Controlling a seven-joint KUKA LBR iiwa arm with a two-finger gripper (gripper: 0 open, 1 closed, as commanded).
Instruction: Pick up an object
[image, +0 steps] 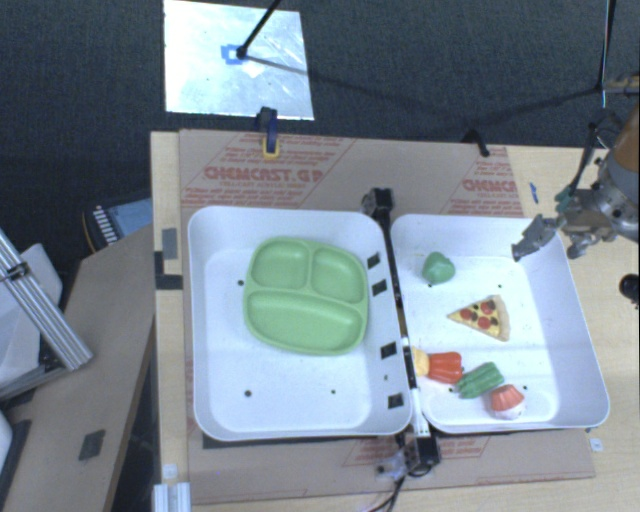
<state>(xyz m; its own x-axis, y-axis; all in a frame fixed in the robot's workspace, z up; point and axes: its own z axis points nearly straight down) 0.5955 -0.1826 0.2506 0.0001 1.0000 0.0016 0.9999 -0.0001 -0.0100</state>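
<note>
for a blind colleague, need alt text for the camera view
A robot gripper hovers above the right white bin, which holds a pizza slice and small toy foods. The left bin holds a green divided plate.

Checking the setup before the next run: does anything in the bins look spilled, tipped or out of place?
Nothing stands out. The green plate lies flat in the left bin; the pizza slice and other toy foods lie apart or loosely clustered in the right bin.

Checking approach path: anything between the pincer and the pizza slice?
No. In the camera view the stretch from the pincer to the pizza slice is bare white bin floor; the green round toy sits off to the left.
</note>
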